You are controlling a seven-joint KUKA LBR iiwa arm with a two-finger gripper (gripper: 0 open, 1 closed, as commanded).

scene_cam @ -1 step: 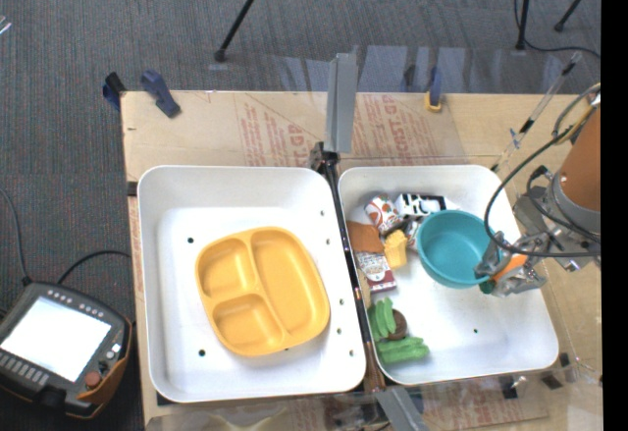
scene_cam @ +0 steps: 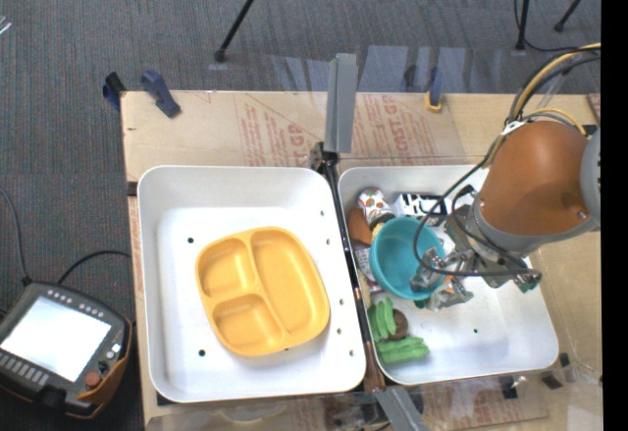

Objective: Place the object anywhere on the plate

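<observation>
claw (scene_cam: 439, 284) by teal bowl (scene_cam: 400, 257), cardboard print unreadable

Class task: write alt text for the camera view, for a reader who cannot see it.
A grey and orange robot arm reaches from the right into the right white bin, its pincer down beside a teal bowl among small cluttered items. In the left white bin lies a yellow divided plate.

bench (scene_cam: 226, 130): cardboard-topped | left white bin (scene_cam: 162, 223) | right white bin (scene_cam: 510, 336), side by side
</observation>
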